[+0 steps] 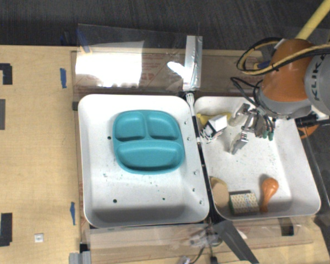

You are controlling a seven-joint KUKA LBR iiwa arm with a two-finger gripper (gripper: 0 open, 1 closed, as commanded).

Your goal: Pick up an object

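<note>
End effector (239, 143) is positioned over the upper middle of the right bin (305, 164), hanging from the grey arm (297, 81) that enters at the counter's right edge. Its metal fingers point down toward the bin floor; whether they are spread or pressed together cannot be told from this view, and nothing is seen gripped between them.

Contents of the right bin: a yellow and white item (214, 122) lies in the upper left corner, against the wall shared with the left bin (93, 147), near the end effector but apart from it. Along the lower edge lie a tan rounded piece (220, 191), a patterned block (243, 201) and an orange pear-shaped object (268, 189), the block and the orange object just beside each other. The left bin carries a teal divided plate (148, 141) at its centre.

Assessment: the orange object is the likeliest candidate. It appears light, possibly soft or smooth-skinned, and may slip or roll. A hold across its narrower lower end, jaws set crosswise to its length, seems soundest. The neighbouring block leaves little room on that side.
</note>
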